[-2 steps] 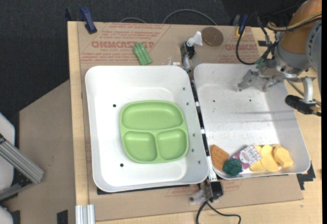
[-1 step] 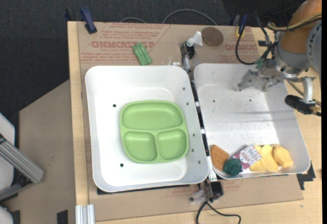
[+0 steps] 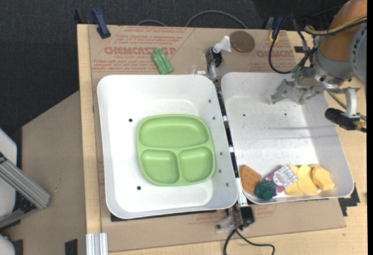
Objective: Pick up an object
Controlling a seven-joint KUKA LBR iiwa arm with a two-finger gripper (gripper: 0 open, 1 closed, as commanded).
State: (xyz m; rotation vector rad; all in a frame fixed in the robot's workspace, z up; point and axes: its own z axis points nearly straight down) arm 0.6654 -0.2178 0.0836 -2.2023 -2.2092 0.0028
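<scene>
We read "CHEMCAST" on the board (image 3: pixel 140 50) behind the bins, while our gripper (image 3: pixel 289 92) hangs with fingers apart over the right bin (image 3: pixel 280 131).

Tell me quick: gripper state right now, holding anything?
Gripper: over the far part of the right bin, nothing seen between its fingers; open or closed cannot be told from this view.

One fixed camera looks down at a slant on both white bins (image 3: pixel 111 131).
</scene>
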